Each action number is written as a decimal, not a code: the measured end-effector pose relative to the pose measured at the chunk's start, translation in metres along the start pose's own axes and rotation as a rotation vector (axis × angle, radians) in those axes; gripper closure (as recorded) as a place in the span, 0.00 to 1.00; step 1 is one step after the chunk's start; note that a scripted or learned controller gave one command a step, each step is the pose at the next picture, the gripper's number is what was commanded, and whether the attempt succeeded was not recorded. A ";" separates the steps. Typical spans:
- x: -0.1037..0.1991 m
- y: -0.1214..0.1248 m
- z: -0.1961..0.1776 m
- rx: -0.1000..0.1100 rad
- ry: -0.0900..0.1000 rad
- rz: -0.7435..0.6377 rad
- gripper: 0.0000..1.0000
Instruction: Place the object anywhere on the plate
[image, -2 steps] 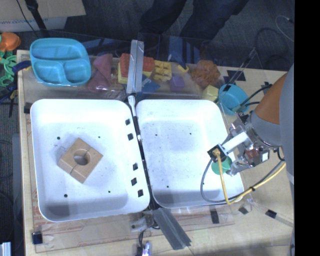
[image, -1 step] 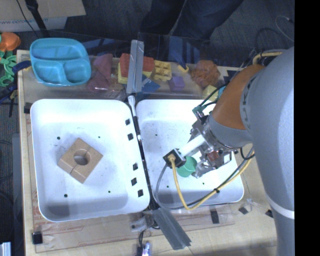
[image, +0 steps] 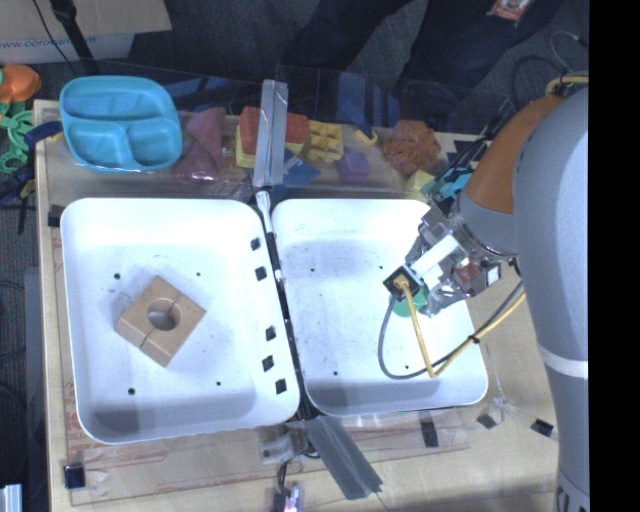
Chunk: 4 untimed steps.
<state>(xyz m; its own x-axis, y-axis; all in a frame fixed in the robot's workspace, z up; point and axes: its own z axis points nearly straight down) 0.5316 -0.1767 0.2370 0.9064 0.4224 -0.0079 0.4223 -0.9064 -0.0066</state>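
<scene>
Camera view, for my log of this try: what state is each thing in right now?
Block: lies flat in the left bin, round hole facing up, away from the arm.
Green object: in the right bin, mostly hidden under the gripper; cannot tell if it is held.
Gripper: low over the right bin, at the green object.
Plate: upright behind the left bin, outside both bins.

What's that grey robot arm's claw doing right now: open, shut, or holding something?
Gripper: cannot be told; it hangs over the right shallow white bin.
</scene>
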 end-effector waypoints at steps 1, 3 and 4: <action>-0.063 0.008 -0.111 -0.003 0.003 0.201 1.00; -0.014 -0.098 -0.079 -0.005 0.003 0.126 1.00; 0.014 -0.158 -0.017 -0.003 -0.001 0.190 1.00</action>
<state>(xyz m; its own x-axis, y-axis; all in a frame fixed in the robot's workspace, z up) 0.4782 -0.0277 0.2547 0.9698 0.2438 -0.0095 0.2438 -0.9698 -0.0020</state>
